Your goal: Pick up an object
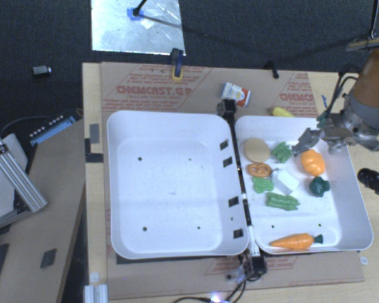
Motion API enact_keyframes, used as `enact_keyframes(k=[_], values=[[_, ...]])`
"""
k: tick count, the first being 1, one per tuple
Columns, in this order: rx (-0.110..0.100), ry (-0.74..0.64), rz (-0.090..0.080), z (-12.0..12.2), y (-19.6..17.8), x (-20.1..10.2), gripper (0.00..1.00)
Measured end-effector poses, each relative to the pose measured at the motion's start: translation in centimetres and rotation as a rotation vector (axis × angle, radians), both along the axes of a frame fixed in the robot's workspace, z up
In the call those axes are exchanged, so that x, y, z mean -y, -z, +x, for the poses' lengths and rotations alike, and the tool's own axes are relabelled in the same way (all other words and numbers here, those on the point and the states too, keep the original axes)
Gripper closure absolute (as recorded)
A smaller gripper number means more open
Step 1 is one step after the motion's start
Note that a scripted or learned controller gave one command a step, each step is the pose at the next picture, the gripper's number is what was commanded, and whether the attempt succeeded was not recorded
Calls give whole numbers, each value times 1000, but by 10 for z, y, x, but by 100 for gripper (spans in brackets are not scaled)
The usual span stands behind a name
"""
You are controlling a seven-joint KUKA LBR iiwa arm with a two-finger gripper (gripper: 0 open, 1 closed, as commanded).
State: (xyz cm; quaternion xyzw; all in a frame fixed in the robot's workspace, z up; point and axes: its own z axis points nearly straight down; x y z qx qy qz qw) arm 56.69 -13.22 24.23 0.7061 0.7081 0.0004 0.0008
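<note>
A brown bench (158, 87) with printed red letters carries two shallow white bins, and dark carpet lies behind it. The claw (305, 142) reaches in from the right and hangs over the upper part of the right bin (357, 216). I cannot tell if it is spread or pressed together, and nothing is seen pinched in it. Just below it lies an orange pepper (312, 162), and just to its left a green leafy piece (281, 151). Further left is a tan round disc (256, 149), with a small orange slice (259, 168) under it. A white block (286, 181), a green pod (282, 201) and a dark green piece (318, 185) lie in the middle. A carrot (293, 241) lies near the front wall. The left bin (114, 169) stands beside it, touching.
</note>
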Motion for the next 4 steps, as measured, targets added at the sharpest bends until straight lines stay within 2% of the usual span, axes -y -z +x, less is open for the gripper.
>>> enact_keyframes(k=[1, 2, 3, 4], values=[[-15, -2, 5, -2, 149, -25, 0], [2, -4, 1, 41, 158, -43, 0], [3, -2, 1, 41, 146, -42, 100], [19, -15, 9, 66, -4, -181, 100]])
